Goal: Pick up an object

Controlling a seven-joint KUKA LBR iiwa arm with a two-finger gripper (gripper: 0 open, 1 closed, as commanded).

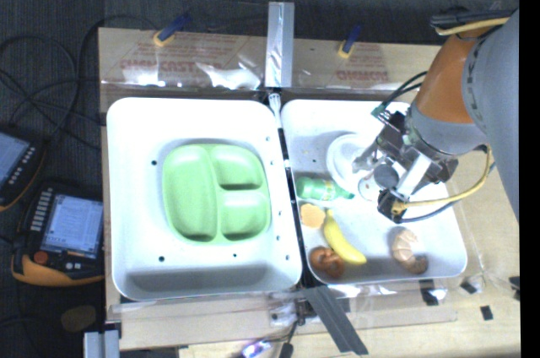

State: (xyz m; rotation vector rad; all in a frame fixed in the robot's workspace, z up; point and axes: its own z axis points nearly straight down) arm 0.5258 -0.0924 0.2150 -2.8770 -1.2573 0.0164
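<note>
My tool (384, 183) hangs over the right bin's (439, 268) middle; its grip state I cannot tell. Candidates lie along that bin's near edge: curved smooth banana (342, 241), brown lumpy fruit (325, 261), tan rounded object (407, 246). Risk: the banana's slick curve may slip, or neighbours crowd the descent. The left bin (135, 263) holds a green tray (215, 192).
</note>
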